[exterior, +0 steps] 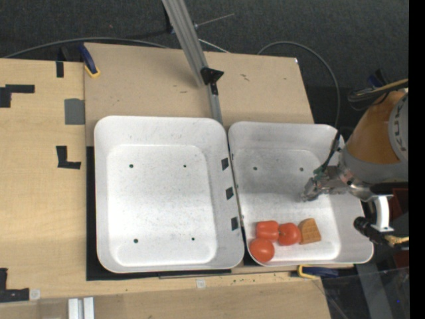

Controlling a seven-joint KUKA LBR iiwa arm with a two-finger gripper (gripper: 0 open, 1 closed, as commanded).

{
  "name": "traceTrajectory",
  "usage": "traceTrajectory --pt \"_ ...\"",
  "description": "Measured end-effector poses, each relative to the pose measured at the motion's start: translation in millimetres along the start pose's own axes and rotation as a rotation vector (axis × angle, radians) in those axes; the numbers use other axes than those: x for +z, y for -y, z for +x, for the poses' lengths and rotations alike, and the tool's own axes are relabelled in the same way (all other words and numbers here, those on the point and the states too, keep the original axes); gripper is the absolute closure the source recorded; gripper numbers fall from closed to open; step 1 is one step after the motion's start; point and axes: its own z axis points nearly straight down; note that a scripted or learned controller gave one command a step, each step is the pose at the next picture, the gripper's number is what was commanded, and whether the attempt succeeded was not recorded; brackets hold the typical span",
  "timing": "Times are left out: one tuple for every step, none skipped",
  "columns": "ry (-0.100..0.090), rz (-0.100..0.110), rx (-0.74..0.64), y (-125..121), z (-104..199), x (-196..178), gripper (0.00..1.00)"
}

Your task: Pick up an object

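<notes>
Over the right bin (279, 141), toward its right wall, our gripper (312, 190) hangs low above bare floor; whether its tips are spread or closed we cannot tell, and we see nothing carried there. Nearer the front rim lie the candidates: three red pieces (273, 235) huddled together, touching one another, and a tan block (309, 231) just beside them on the right. The left bin (159, 191) sits alongside, across the shared edge. We judge the risk to be a descent onto bare plastic, since the tool stands apart from the cluster; and because the red pieces touch, a grasp may knock one aside or pinch two. We can read no brand, label or writing anywhere.
</notes>
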Motion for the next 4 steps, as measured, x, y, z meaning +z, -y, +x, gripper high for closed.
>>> traceTrajectory --pt "0.002 -0.006 0.002 6 -8 -52 1.0" --pt "0.002 -0.007 0.0 1 -9 -95 1.0" --pt "0.003 -0.009 0.0 -3 -8 -159 1.0" --pt "-0.001 -0.003 -0.005 -23 46 -161 1.0"
